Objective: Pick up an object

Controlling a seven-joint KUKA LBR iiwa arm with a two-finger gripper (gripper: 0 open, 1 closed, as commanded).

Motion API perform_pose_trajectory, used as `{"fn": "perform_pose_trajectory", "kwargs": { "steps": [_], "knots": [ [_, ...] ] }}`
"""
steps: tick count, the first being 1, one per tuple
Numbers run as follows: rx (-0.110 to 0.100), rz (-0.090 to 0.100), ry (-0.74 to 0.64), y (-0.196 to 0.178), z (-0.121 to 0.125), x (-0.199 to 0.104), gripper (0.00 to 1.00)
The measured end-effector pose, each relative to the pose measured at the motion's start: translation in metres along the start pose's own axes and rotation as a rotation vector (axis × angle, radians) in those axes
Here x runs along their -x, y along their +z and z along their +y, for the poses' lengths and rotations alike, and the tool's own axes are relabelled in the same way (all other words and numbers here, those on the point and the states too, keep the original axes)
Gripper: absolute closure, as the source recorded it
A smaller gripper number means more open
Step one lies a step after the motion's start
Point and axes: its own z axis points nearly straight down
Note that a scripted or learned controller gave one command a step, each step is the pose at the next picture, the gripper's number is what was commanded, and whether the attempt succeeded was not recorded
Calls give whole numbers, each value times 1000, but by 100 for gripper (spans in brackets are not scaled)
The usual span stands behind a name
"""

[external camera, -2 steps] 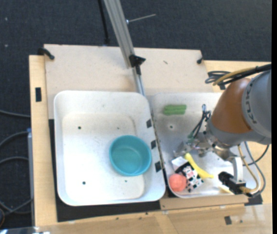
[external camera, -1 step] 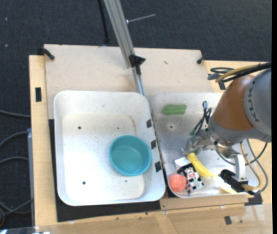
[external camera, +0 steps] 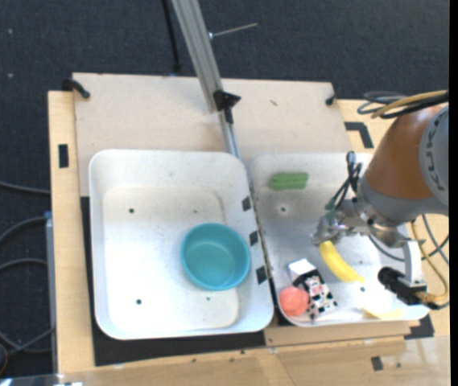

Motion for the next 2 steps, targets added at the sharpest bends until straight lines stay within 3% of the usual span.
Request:
{"fn": "perform_pose_trajectory", "kwargs": {
  "steps": [2],
  "knots": [
    [1,-1,-1,-97,12,18,100]
  ]
}}
